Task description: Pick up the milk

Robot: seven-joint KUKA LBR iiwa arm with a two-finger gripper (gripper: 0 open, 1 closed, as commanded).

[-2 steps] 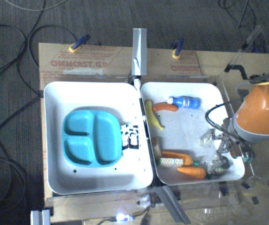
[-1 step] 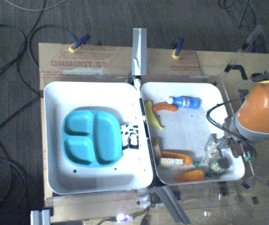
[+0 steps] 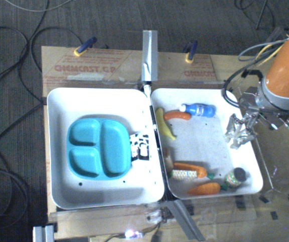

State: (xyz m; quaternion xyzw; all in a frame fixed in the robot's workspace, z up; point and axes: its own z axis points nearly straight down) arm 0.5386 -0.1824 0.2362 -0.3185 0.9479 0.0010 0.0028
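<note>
White plastic walls frame your two bins, which sit side by side and touch along the middle seam. You find the milk [image 3: 140,146], a small black-and-white cow-patterned carton, in the left bin [image 3: 58,135], pressed between the right edge of the blue divided plate [image 3: 100,147] and the bin's right wall, so little room is open on either flank. Your gripper [image 3: 238,133] hangs over the right bin [image 3: 205,150] close to its right wall, well apart from the milk; whether it is open or closed, you cannot tell, and nothing shows in its grasp. Near it the floor lies bare. Along the right bin's edges you see a blue-and-white bottle [image 3: 199,109], a hot dog [image 3: 177,116], a banana [image 3: 163,125], a corn cob [image 3: 183,174], two carrots [image 3: 204,188] and a dark-capped jar [image 3: 235,177].
</note>
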